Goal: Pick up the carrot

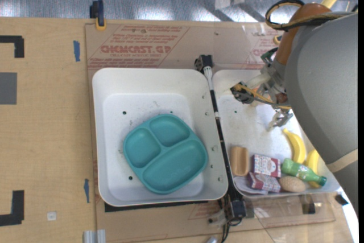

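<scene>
My gripper hangs low over the upper middle of the right bin, just beneath the big grey arm that covers that bin's right side. Below it on the bin floor lies a yellow banana, a short way from the gripper tip. Along the bin's near end sit a tan-orange oblong piece, a red and white carton, a green bottle and a beige rounded lump. I cannot pick out an orange carrot shape among them; the arm hides part of the bin.
The left bin holds a teal divided plate. A black clamp sits at the top of the wall between the two bins. Brown cardboard surrounds the bins.
</scene>
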`<state>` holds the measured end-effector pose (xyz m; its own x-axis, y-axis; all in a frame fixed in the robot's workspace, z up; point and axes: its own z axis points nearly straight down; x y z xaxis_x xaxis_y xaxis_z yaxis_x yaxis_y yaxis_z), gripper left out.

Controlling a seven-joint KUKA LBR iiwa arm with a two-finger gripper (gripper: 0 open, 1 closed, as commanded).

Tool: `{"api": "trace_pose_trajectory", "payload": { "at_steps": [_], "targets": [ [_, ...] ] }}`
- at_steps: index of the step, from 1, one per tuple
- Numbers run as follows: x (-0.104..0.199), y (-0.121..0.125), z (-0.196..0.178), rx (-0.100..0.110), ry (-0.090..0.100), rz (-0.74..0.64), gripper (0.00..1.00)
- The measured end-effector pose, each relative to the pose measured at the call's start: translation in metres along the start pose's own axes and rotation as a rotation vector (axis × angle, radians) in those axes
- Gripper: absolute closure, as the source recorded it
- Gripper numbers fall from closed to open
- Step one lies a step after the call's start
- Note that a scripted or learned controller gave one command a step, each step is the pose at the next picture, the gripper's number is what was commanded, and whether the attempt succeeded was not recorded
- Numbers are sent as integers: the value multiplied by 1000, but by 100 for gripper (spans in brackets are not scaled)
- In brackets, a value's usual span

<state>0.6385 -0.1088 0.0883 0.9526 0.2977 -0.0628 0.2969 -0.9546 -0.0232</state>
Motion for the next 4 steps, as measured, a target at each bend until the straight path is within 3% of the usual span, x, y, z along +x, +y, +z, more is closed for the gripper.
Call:
{"api": "trace_pose_trajectory", "payload": {
  "at_steps": [1, 2, 3, 4],
  "targets": [
    [-13, 67, 0, 52, -16, -141, 0],
    [8, 31, 1, -21, 40, -130, 0],
    [10, 30, -12, -25, 43, -141, 100],
    [-1, 35, -10, -10, 2, -135, 0]
  ]
}}
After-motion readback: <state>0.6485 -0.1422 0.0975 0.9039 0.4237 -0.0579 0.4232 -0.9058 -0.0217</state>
